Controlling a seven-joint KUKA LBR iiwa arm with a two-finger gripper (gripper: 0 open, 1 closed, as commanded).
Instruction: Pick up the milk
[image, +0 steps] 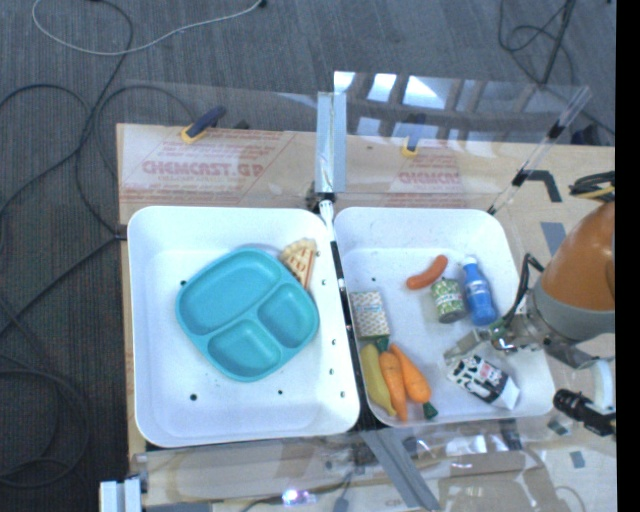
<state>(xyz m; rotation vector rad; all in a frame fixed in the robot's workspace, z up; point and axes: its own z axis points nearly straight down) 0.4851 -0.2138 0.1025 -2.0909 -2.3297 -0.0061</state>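
Camera view, left bin (150, 400): a teal divided plate (248, 313) lies with a waffle piece (300, 260) at its upper right edge. Right bin (420, 225): a patterned packet (369, 314), a banana (372, 370) and two carrots (402, 378) lie along the left side; a sausage (427, 271), a small can (447, 299) and a blue bottle (477, 291) follow. The milk (482, 379), a cow-patterned carton, lies on its side near the lower right corner. The gripper (487, 342) sits just above the milk; finger state cannot be determined.

At lower right, the gripper (478, 345) hangs just above the milk (482, 379) in the right bin (420, 222). A blue tray (247, 314) lies in the left bin (160, 400).
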